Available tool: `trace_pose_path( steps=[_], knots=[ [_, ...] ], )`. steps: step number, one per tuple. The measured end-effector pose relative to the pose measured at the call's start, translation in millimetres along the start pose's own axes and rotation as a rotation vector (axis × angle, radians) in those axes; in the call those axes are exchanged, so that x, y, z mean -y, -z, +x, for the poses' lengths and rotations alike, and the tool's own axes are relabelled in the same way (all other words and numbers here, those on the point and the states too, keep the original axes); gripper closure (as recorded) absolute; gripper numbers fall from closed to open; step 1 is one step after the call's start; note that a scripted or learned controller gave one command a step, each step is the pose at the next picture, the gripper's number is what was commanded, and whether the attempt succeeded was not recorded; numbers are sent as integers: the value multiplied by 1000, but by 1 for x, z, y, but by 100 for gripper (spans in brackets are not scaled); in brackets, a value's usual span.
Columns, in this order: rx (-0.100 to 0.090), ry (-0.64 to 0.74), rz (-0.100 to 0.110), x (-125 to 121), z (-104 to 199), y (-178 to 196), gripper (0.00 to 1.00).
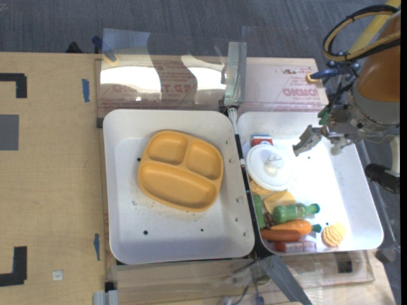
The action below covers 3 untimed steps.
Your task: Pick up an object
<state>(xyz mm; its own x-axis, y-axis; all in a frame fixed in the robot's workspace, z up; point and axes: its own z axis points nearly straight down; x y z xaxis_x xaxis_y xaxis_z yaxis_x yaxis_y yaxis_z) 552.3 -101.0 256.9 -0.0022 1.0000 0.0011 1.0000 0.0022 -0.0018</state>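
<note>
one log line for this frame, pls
gripper: above right bin, nothing held | orange tray: left bin

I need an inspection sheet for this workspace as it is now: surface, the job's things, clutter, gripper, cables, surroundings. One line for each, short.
Surface: two white bins side by side, left bin and right bin.
Job's things: in the right bin, along its left and near sides, a white round lid, green bottle, orange carrot, small yellow ridged piece; more items beneath, too crowded to name.
Clutter: yellow divided plate lies in the left bin.
Gripper: gripper is above the right bin's far part, nothing between its fingers.
Cables: yellow and black loop at the arm, top right.
Surroundings: cardboard sheet left; blue tape on it.
</note>
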Motion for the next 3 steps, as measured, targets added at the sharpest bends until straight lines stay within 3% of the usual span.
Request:
trace_pose_path(
  steps=[1, 2, 3],
  knots=[
    [0, 44, 2, -7, -10, -35, 0],
    [5, 246, -9, -11, -30, -160, 0],
    [5, 246, -12, -12, -30, -149, 100]
  ],
)
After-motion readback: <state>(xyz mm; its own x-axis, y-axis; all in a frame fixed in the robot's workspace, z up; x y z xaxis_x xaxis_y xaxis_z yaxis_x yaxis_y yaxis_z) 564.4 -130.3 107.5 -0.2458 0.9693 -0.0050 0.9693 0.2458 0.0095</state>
